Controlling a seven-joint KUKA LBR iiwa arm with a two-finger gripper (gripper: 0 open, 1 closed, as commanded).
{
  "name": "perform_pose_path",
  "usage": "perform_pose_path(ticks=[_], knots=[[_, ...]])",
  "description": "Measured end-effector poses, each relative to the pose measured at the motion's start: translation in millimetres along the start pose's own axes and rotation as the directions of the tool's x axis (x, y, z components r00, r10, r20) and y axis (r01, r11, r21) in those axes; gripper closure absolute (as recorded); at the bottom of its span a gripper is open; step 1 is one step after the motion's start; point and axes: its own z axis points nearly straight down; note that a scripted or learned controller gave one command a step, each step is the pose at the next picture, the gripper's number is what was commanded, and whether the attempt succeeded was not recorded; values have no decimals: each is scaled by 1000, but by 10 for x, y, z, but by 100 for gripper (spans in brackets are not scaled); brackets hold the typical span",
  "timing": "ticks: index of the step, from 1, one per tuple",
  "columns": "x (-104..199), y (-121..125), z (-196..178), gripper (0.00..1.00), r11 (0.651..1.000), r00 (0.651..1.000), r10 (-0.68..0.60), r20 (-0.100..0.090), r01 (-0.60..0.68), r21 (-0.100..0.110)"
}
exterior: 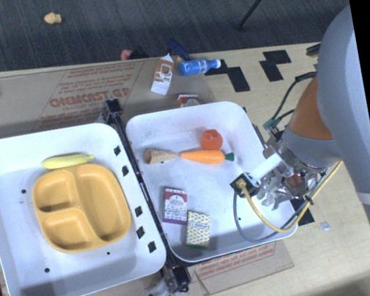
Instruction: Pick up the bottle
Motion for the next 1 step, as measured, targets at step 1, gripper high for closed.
perform_pose_path(ticks=[1], knots=[[-20, 88, 129, 100, 1000, 1000, -1, 2, 1, 1]])
